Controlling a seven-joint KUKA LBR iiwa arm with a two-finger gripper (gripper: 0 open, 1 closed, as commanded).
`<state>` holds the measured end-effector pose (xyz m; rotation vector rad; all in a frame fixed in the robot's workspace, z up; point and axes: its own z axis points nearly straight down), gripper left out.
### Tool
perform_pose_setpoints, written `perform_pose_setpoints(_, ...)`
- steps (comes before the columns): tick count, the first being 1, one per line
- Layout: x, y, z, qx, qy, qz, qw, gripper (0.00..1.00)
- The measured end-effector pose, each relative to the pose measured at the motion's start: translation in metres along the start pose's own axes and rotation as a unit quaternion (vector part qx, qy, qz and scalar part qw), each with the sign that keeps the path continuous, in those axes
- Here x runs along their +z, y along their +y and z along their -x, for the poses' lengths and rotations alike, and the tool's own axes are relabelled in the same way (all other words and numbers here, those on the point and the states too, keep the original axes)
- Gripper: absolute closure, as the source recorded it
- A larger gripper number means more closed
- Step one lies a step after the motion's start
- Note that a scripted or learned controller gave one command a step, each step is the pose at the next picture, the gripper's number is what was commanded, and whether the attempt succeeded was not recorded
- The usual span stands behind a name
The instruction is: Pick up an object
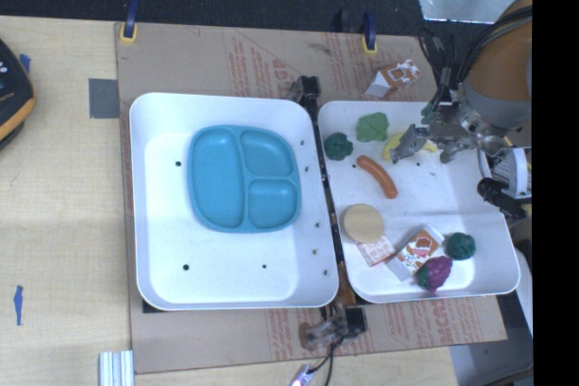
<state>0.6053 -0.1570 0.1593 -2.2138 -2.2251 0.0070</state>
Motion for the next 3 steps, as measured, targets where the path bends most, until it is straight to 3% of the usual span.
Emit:
perform_pose_setpoints(1,0.068,-0.001,-0.028,0.0,0.0,0.0,1.0,0.0)
perform_pose_setpoints(2,0.057,-0.001,-0.026,-0.002,0.0,0.0,1.0,1.0)
perform_pose_setpoints(3,-0.033,0.019,-0.121,0.0,0.001,0.002,1.0,1.0)
